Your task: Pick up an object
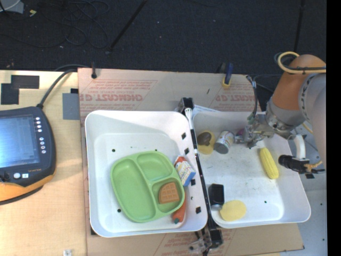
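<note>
The grey KUKA arm (311,103), orange-banded above its wrist, reaches in from the right, its two-finger gripper (250,137) lowered.

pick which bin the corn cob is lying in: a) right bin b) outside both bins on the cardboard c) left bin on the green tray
a, the corn cob lies on the floor of the right bin, near the gripper, while the green tray sits in the left bin.
</note>
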Tool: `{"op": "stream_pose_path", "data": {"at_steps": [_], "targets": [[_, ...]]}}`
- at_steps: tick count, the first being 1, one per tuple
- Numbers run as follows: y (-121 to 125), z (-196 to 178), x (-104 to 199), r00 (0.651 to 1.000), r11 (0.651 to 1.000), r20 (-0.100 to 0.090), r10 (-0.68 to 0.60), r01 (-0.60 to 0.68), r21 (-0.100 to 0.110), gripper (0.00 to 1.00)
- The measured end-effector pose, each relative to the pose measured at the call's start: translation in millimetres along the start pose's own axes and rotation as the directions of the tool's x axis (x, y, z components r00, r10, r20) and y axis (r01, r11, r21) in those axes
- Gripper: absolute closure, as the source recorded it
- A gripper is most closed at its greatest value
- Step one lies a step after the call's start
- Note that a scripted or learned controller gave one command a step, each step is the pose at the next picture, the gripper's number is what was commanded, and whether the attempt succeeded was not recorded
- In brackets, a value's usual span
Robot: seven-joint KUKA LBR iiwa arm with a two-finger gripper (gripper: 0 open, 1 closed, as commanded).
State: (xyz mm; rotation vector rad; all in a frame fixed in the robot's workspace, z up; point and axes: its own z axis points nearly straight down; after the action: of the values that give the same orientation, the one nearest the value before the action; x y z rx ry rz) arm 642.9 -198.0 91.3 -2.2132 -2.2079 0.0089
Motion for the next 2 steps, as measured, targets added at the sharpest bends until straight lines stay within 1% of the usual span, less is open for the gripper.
{"op": "stream_pose_path", "data": {"at_steps": [1, 2], "targets": [[0.8, 3.0, 2.0, 1.000, 1.000, 0.007, -0.003, 0.003, -0.013, 0.00], [1.5, -2.5, -15.0, 1.000, 1.000, 0.009, -0.003, 0.003, -0.015, 0.00]]}}
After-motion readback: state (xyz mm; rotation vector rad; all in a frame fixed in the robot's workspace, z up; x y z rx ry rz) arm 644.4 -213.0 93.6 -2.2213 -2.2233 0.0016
